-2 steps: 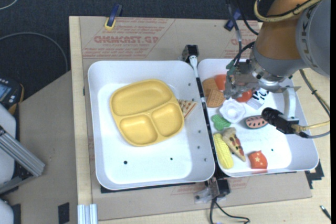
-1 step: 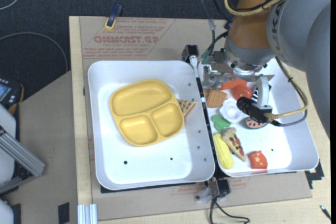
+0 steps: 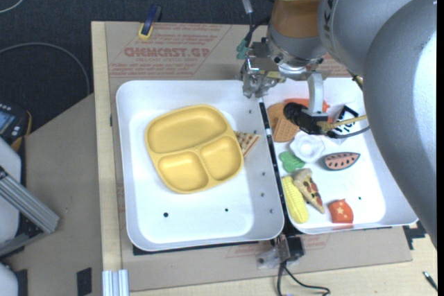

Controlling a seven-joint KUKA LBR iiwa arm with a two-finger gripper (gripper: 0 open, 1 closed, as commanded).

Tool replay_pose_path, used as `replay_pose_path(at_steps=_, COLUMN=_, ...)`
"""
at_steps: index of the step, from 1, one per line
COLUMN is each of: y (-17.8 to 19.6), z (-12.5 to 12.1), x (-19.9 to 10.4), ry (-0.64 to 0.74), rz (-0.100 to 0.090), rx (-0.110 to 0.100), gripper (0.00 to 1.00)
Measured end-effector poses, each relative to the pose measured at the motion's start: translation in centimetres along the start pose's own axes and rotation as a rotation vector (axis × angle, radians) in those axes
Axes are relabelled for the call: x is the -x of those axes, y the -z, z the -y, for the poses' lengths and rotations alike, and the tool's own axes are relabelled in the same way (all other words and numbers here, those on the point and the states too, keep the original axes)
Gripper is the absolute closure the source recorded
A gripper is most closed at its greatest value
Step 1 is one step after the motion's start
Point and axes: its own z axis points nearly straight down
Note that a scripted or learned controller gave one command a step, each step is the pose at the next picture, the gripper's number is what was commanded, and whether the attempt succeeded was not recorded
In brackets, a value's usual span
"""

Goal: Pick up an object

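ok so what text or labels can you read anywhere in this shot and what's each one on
"CHEMCAST GP" reads in red print on the brown sheet under the bins, above the left bin; the last letters are partly hidden by the arm.
A smaller line of red print sits above it, too blurred to read.
No other readable text shows on the yellow tray or the toy food in the right bin.
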Motion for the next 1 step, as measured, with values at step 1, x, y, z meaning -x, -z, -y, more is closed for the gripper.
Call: replay_pose_path(at_steps=1, y=-0.90, z=-1.32, x=-1.21, ry=-0.005, rz=0.003, rx=-0.003, gripper=1.00)
